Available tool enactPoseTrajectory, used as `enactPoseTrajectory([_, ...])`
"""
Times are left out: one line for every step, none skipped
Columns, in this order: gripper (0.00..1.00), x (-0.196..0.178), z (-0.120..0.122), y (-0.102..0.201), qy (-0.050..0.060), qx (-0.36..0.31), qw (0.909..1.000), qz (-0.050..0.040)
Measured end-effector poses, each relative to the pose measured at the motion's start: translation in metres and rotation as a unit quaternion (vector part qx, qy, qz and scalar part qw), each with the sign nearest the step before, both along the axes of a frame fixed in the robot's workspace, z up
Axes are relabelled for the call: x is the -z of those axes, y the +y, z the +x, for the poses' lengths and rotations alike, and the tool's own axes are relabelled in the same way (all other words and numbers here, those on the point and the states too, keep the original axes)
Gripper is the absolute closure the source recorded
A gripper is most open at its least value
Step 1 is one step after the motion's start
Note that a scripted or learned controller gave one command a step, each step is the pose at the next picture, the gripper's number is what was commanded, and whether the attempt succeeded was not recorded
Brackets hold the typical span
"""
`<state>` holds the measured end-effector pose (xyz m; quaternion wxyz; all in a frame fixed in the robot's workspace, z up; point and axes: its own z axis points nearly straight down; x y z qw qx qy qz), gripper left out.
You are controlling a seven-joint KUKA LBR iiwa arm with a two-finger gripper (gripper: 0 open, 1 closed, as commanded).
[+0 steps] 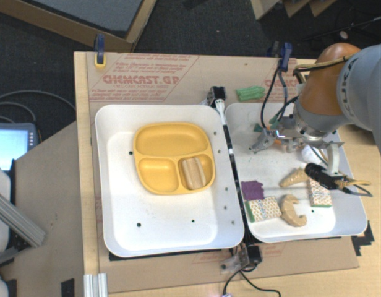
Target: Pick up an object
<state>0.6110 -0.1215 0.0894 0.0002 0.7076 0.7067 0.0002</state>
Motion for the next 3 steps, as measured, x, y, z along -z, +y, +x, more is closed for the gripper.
enactPoseTrajectory([0.00,0.004,0.051,0.024,0.015,0.001,0.9999,-0.0008])
enactPoseTrajectory([0.00,0.005,0.025,-0.054,0.002,0.003,1.0000,-0.0010])
enactPoseTrajectory([0.00,0.006,0.055,-0.092,0.014,-0.003,0.9998,0.0167])
